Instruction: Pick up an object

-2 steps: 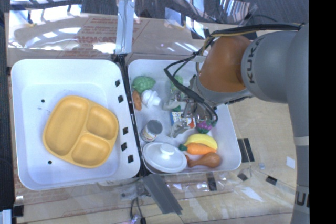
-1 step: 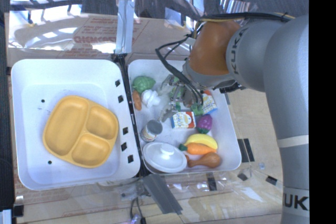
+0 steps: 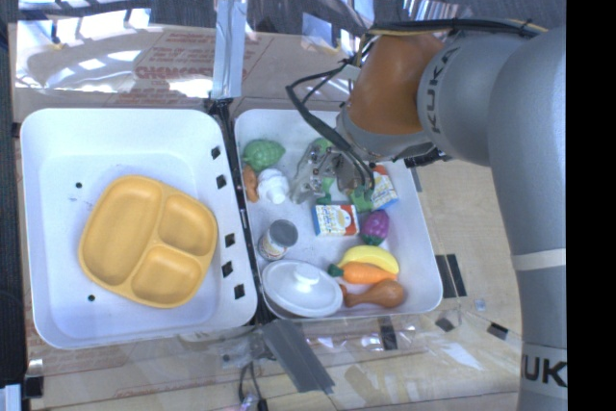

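My gripper hangs over the middle of the right bin, its metal fingers pointing down among the toy foods. Right below it lies a small juice carton. A green broccoli-like toy and a white bottle sit to its left. On its right, a blue-and-white packet and a purple grape toy lie close together. Nearer the front are a banana, a carrot and a brown drumstick. Nothing shows clearly between the fingers.
A yellow divided plate lies in the left bin. A white lidded bowl and a small tin can stand at the right bin's front left. The grey arm with its orange band overhangs the bin's back right.
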Tool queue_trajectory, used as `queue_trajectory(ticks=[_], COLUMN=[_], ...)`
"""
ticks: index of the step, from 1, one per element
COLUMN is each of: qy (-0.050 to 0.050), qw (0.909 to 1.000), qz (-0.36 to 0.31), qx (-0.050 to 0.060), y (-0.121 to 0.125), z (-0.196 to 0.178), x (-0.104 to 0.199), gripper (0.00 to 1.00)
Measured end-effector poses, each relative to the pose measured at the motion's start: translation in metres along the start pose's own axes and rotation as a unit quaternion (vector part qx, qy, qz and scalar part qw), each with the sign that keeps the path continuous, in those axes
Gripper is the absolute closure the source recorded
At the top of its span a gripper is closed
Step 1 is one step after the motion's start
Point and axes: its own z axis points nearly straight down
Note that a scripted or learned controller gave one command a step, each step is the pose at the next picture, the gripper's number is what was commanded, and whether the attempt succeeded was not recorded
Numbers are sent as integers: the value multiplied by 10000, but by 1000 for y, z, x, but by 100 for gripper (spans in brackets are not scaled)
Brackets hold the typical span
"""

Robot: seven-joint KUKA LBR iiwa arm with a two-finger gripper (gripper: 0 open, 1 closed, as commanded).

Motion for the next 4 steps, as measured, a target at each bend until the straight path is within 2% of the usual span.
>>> queue_trajectory(ticks=[1, 2, 3, 4], qy=[-38, 41, -19, 40], qw=[9970, 9999, 9914, 9990], qz=[778, 168, 1308, 448], qx=[1, 3, 0, 5], y=[28, -3, 50, 2], z=[-138, -40, -143, -41], x=[-25, -5, -25, 45], gripper=[100, 100, 100, 100])
